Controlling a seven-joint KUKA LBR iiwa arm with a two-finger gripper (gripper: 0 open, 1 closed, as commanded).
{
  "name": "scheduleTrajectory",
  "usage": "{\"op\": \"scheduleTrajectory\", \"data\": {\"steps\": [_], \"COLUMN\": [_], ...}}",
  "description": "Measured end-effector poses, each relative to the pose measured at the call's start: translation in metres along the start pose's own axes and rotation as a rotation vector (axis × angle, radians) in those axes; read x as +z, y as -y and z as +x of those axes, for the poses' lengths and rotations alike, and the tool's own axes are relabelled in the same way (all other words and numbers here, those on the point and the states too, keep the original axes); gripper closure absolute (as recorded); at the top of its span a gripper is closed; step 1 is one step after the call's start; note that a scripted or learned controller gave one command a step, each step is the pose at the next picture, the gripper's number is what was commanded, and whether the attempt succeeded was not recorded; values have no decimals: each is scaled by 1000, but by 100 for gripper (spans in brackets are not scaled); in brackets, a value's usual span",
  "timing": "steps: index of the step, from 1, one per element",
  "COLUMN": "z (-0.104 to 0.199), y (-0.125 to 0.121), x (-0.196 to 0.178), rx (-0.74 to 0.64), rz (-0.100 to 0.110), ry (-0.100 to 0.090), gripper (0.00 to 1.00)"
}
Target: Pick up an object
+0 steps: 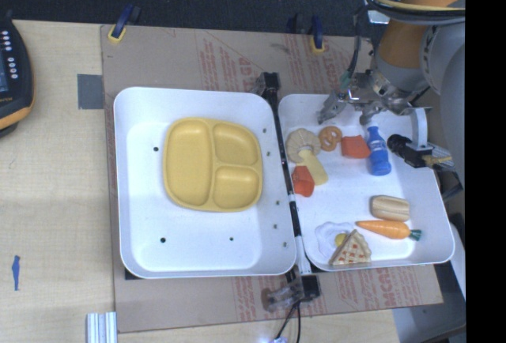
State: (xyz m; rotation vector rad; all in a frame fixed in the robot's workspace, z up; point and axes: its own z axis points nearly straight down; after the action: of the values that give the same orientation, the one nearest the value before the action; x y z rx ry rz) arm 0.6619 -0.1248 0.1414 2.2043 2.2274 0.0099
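Since every toy lies flat in the right bin (443, 199), nothing has been picked up yet, and the whole grasp and lift look left to do. Nearest the gripper (357, 103) are the pretzel (330, 135), the red block (355, 146) and the blue bottle (378, 150); any could be the target, and I cannot tell which. Farther down lie the mushroom (303, 144), a red piece (303, 180), the bun (390, 208), the carrot (386, 229), and the sandwich (350, 249). The gripper hovers over the bin's top edge, above the pretzel, its fingers (334, 107) spread apart, with nothing between them and touching no toy. In the left bin (134, 175) sits a yellow tray (212, 163).
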Motion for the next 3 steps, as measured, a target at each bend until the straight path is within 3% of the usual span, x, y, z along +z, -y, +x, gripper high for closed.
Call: {"op": "scheduleTrajectory", "data": {"steps": [1, 2, 3], "z": [-68, -24, -40], "y": [18, 10, 36], "x": [51, 49, 49], "rx": [9, 5, 8], "rz": [16, 22, 16], "ry": [-5, 1, -1], "gripper": [0, 0, 0]}}
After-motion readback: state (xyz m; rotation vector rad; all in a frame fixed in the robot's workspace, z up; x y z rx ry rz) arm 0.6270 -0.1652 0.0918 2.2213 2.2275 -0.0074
